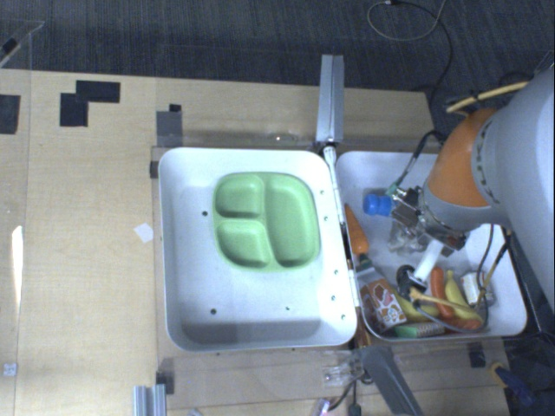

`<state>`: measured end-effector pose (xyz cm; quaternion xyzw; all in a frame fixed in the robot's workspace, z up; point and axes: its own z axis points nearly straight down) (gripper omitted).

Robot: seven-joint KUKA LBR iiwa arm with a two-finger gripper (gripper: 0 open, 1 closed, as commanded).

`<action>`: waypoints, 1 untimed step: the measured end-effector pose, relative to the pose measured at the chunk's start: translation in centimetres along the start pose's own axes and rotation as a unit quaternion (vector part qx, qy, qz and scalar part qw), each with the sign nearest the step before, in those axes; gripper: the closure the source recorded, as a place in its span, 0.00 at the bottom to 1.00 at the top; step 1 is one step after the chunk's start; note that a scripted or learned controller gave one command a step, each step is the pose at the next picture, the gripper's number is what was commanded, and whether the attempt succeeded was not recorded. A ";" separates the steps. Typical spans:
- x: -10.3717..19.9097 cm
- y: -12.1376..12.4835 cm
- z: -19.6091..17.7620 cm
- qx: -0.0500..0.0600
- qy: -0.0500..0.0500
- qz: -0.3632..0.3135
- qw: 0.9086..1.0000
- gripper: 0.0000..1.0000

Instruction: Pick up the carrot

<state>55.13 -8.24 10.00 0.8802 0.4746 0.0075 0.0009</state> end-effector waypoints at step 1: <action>-4.5 1.1 -10.1 0.004 -0.007 0.124 0.992 1.00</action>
